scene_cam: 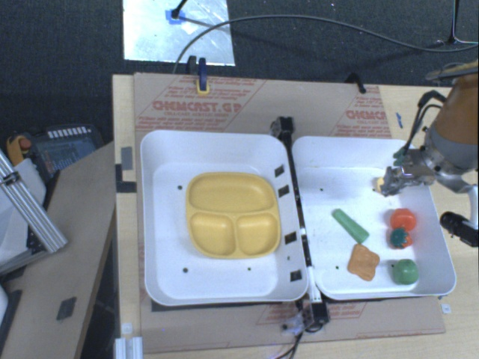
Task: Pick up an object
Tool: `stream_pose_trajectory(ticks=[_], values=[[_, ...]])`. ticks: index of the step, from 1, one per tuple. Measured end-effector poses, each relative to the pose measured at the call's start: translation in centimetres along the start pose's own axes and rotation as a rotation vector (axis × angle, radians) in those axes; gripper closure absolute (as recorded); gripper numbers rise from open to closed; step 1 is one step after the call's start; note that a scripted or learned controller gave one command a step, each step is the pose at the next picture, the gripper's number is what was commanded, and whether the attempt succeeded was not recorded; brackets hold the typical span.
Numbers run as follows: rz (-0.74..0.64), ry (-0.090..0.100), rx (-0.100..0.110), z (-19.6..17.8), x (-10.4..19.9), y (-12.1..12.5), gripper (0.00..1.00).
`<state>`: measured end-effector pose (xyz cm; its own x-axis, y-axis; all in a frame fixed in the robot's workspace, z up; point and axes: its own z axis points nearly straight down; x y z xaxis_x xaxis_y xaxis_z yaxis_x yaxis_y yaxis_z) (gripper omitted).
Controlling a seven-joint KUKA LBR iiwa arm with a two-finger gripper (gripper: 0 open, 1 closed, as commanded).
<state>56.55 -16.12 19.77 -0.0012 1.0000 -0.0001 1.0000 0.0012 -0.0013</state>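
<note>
The right bin (pixel 329 286) holds a green stick-shaped piece (pixel 350 225), a flat orange piece (pixel 364 262), a red-orange round piece (pixel 403 219), a small teal and orange ball (pixel 399 237) and a green round piece (pixel 405 271). My gripper (pixel 390 182) hangs over the upper right part of this bin, above and a little left of the red-orange piece. Nothing shows between its tips. The arm comes in from the right edge.
The left bin (pixel 161 223) holds a yellow divided plate (pixel 231 214). A black clip strip (pixel 293 200) runs between the two bins. Cables and a shiny metal sheet (pixel 177 19) lie beyond the bench's far edge.
</note>
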Motion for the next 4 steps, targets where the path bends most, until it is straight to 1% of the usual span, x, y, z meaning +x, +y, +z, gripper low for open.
stream_pose_trajectory(ticks=[1,2,3,4], values=[[0.000,0.000,0.001,5.9,-0.7,-0.4,0.00],[0.000,0.001,0.000,11.2,-0.6,-0.4,0.00],[0.001,-0.001,-0.004,9.8,-0.7,-0.3,1.00],[-0.002,-0.001,-0.007,5.4,-0.8,0.4,1.00]])
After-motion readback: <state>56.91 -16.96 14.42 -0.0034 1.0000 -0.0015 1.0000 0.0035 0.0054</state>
